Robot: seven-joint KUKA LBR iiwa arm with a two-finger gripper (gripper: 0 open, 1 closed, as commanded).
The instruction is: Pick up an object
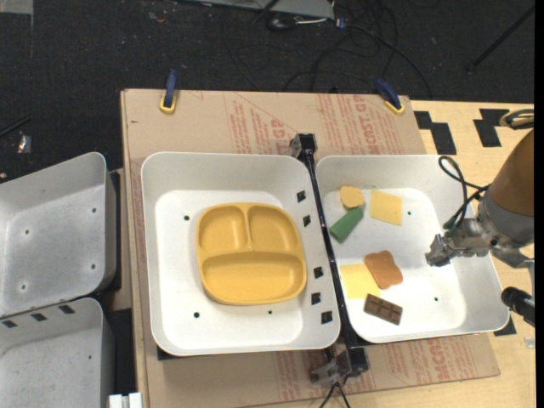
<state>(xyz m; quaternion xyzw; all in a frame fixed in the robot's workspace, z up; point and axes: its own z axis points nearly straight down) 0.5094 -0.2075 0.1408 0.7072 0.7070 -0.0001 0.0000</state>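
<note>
Brown toast piece (383, 269) well left of jaws (439, 253), jaw state seemingly unreadable, right bin (476, 308)

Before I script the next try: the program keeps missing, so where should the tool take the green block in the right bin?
Probably across the narrow width of the green block, near its middle, coming straight down. It lies flat and slanted, its upper end close to an orange piece, so avoid that end; its long sides look free.
</note>
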